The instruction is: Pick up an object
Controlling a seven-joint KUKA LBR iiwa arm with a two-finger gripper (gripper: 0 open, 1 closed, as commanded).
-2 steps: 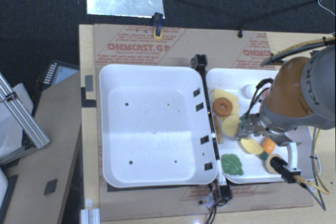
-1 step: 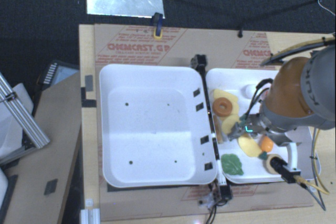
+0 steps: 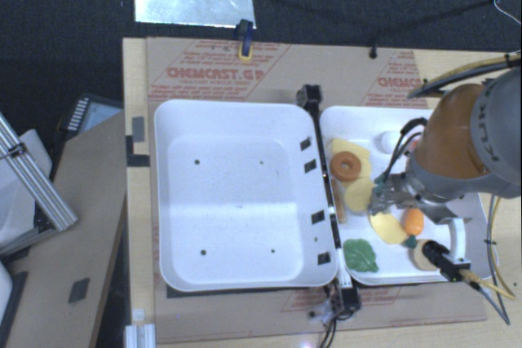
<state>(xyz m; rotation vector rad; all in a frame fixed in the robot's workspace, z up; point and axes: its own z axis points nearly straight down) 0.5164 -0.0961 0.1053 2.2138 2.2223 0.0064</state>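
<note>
— Where is the arm (image 3: 469, 147) sitting right now?
— It is reaching in from the right and hanging over the right bin (image 3: 371, 116), its gripper (image 3: 383, 196) hovering low above a pale yellow piece (image 3: 359, 194).
— Is the claw pinching anything?
— I cannot tell; the wrist is hiding that part.
— What is lying in that bin?
— An orange ring (image 3: 347, 165) is lying at the far left, touching the pale yellow piece. A yellow object (image 3: 388, 228) is lying nearer, with a small orange ball (image 3: 413, 221) just beside it on the right. A green leafy thing (image 3: 360, 254) is sitting at the near left corner.
— And the left bin (image 3: 167, 175)?
— It is standing just beside the right bin.
</note>
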